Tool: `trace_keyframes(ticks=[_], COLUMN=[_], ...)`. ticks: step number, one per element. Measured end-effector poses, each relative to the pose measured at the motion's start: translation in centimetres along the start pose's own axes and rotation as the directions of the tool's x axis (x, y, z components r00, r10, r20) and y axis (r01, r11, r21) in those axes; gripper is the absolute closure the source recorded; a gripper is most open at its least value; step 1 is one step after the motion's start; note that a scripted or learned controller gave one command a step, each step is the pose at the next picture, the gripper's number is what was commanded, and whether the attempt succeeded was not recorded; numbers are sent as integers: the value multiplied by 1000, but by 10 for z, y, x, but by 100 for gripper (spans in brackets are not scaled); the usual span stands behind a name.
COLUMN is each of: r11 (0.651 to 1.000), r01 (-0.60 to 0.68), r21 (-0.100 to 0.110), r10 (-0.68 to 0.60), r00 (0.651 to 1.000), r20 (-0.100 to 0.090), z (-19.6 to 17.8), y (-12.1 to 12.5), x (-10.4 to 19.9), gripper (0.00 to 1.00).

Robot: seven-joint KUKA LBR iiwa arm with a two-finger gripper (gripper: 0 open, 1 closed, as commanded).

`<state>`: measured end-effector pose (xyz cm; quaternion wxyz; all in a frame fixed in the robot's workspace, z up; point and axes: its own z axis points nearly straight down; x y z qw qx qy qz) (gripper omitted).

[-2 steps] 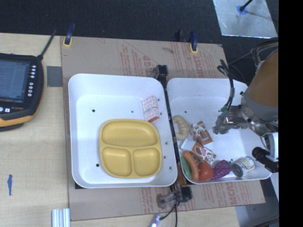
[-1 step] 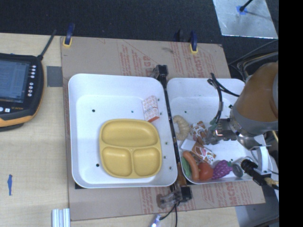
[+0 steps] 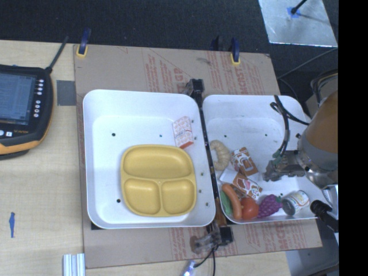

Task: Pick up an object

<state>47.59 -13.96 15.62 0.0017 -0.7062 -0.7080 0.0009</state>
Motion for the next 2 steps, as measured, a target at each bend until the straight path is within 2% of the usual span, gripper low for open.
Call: trace_keyframes(ticks=[1, 2], r11=[1000, 1000], r01=[2, 5], r21=[-1, 1], r10=[-2, -5], r00=[1000, 1000], r20=[0, 0], z=[-14, -24], y=[27, 27], x=[21, 20], gripper=[100, 100])
